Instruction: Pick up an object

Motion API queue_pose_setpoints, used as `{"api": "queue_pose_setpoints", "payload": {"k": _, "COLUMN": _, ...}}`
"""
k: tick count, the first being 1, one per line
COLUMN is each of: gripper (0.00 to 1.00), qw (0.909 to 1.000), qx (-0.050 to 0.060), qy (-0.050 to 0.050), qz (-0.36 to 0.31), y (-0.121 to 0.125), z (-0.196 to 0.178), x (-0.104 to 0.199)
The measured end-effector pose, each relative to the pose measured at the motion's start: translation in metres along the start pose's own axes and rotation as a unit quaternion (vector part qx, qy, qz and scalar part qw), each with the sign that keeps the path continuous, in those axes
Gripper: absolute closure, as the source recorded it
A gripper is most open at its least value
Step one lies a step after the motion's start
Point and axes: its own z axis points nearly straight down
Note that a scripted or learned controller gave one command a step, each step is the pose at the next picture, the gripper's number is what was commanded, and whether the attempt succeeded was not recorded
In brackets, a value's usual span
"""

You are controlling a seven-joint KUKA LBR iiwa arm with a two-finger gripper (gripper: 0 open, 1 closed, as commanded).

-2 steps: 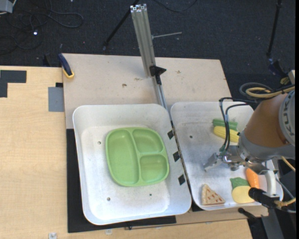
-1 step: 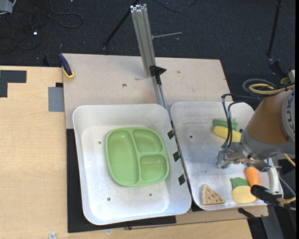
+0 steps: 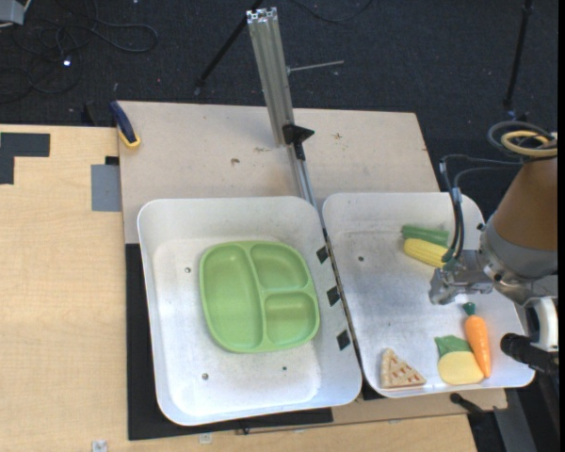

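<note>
The two-finger gripper (image 3: 449, 285) hangs low in the right-hand shallow white bin (image 3: 377, 347), a grey metal cluster just beside the yellow toy corn cob with green husk (image 3: 426, 246); whether it is released or clenched cannot be told at this angle, and nothing shows held in it. The corn lies just up and left of the gripper, close enough to look touching, though contact cannot be confirmed. Nearer the front edge of the same bin lie an orange toy carrot with a green top (image 3: 479, 343), a yellow rounded toy piece on a green leaf shape (image 3: 460, 363) and a tan waffle-patterned triangular toy wedge (image 3: 400, 370), all apart from the gripper. The risk from here, as I judge it, is a glancing grasp: the gripper looks offset from the cob's middle, so the round, smooth cob could roll or squirt aside. The thick grey-and-orange arm (image 3: 532, 219) also crowds the bin's right wall. The left-hand shallow white bin (image 3: 169, 252) holds a light green plastic divided plate (image 3: 259, 295). Both bins sit on a pale wooden board (image 3: 217, 149), with an upright aluminium post (image 3: 273, 73) behind, on dark carpet strewn with cables.
</note>
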Motion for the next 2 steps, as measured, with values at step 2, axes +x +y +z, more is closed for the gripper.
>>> {"api": "queue_pose_setpoints", "payload": {"k": 2, "gripper": 1.00, "qw": 1.0000, "qx": 0.001, "qy": 0.000, "qz": -0.001, "y": -0.003, "z": -0.076, "x": 0.007}}
